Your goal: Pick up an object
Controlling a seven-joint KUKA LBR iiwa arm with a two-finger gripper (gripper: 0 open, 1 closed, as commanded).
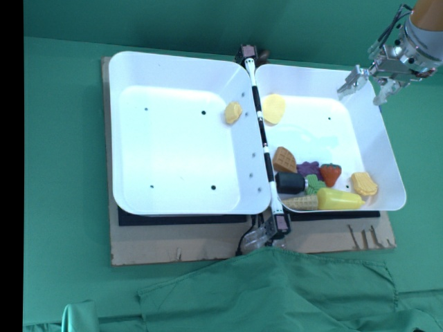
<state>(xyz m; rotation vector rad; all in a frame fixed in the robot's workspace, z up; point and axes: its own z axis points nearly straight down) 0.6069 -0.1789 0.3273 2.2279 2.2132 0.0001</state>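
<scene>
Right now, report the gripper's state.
Gripper: jaws open, holding nothing, above the right bin's far right corner.

1. Bright, even overhead light with a green-teal cast.
2. The left bin floor glares white, nearly washed out.
3. Shadows are soft and faint.
4. Focus is fairly sharp throughout.

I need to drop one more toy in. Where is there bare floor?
Left bin: bare but for the yellow piece by the divider. Right bin: bare in the middle and far part; toys crowd its near edge.
</scene>
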